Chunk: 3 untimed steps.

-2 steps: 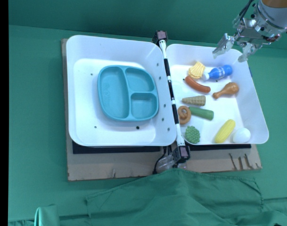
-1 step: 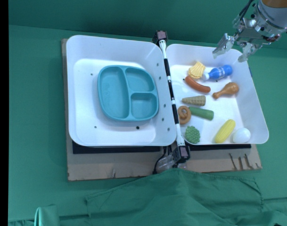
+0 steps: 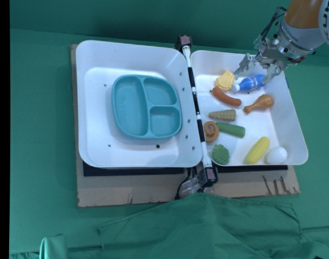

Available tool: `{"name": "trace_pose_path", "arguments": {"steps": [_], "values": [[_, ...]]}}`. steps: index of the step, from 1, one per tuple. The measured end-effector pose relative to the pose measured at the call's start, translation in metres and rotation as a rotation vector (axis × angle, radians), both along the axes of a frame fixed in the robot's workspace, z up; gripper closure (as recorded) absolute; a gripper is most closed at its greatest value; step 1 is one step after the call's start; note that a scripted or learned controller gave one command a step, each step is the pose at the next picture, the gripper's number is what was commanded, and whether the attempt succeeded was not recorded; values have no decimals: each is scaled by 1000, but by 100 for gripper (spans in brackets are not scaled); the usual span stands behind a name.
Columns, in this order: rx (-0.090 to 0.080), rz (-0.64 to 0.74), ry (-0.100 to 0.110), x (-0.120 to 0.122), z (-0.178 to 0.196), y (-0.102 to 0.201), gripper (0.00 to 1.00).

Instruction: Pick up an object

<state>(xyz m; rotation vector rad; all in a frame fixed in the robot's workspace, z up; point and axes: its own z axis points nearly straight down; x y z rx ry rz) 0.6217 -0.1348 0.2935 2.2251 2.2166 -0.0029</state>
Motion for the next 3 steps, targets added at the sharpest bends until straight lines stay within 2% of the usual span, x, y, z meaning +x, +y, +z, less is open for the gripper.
{"name": "trace_pose_path", "arguments": {"steps": [1, 2, 3], "values": [[0, 0, 2, 4, -60, 0, 0], [-1, 0, -5, 6, -109, -2, 0], [-2, -3, -16, 8, -92, -3, 100]]}}
